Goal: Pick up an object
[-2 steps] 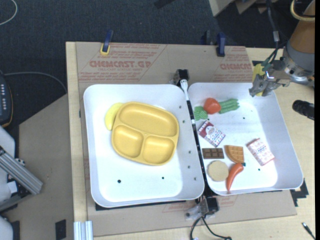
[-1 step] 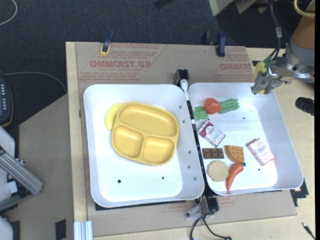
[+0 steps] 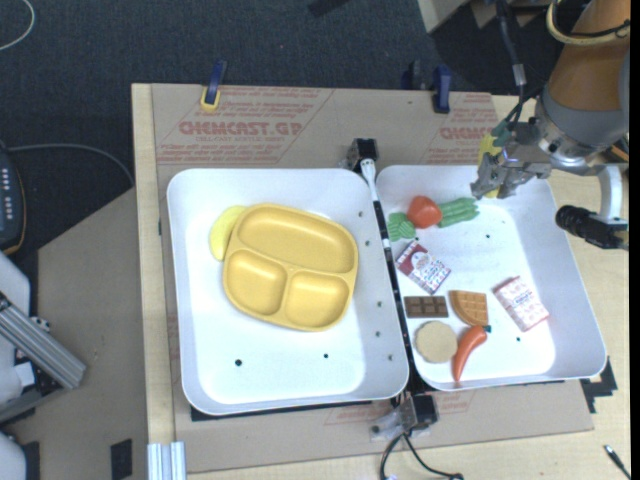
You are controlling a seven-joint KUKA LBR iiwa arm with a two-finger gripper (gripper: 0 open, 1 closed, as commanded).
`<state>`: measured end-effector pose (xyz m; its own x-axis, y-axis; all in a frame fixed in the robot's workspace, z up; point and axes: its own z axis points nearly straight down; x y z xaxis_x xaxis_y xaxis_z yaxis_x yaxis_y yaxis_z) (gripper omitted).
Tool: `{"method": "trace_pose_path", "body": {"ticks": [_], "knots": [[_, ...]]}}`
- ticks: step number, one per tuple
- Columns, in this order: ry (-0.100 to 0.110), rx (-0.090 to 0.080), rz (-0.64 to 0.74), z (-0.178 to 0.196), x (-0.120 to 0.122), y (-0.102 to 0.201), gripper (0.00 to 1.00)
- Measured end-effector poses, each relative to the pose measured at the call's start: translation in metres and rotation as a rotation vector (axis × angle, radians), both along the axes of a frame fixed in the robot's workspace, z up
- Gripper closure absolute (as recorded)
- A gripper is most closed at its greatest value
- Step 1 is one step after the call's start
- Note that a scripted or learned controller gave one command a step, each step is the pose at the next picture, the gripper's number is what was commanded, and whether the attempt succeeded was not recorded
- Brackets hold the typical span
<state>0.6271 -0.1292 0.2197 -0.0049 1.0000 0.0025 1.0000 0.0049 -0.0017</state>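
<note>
The grey arm with its orange band [image 3: 590, 53] reaches in from the right, wrist angled down and left, two-finger gripper [image 3: 492, 186] hanging low at its tip.

two white bins [image 3: 200, 298], one yellow tray [image 3: 290, 266]

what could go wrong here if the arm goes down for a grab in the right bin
The gripper hangs near the far wall of the right bin, so a straight descent could clip the rim. The nearest pieces, the green toy and the red tomato, lie touching, so the fingers might push both or catch neither. The tomato looks round and may roll away.
</note>
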Motion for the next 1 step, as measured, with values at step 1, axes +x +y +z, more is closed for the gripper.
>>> {"method": "trace_pose_path", "body": {"ticks": [1], "knots": [[-0.002,0.001,0.002,0.012,-0.0026,0.0567,1.0]]}}
